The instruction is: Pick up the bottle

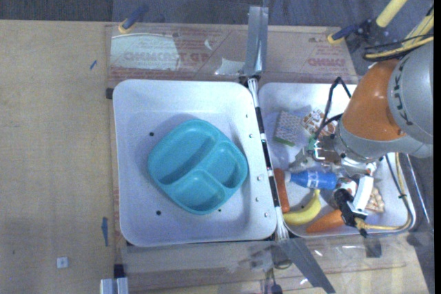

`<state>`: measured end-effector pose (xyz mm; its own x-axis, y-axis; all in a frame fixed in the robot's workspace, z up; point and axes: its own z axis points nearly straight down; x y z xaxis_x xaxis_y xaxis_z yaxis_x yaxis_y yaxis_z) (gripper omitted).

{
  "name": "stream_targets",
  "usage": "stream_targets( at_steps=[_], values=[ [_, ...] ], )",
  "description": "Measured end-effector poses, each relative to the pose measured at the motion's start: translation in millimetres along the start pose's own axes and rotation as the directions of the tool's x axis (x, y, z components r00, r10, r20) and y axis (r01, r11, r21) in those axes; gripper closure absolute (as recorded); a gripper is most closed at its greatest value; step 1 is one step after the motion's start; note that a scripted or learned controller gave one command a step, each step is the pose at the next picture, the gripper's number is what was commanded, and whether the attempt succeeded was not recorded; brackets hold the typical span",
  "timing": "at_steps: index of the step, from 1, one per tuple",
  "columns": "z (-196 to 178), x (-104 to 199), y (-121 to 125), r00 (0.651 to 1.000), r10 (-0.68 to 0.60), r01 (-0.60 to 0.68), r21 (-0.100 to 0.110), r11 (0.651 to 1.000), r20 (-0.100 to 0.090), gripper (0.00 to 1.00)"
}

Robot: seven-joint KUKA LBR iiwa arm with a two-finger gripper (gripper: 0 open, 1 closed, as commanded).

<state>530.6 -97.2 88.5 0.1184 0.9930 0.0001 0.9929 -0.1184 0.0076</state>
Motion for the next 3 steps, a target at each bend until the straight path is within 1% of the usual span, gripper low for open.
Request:
stream_targets(
  at_steps=[1,2,3],
  values=[
    [-10.9,0.2,1.7,1.0,0.002,-0.002,-0.005,1.0,0.0,1.0],
    [-10.8,0.3,1.6,1.0,0.002,-0.002,-0.005,1.0,0.0,0.0],
    [-0.7,-19.2,-46.0,0.99,-0.138,0.138,-0.003,0.99,0.0,0.0]
  ],
)
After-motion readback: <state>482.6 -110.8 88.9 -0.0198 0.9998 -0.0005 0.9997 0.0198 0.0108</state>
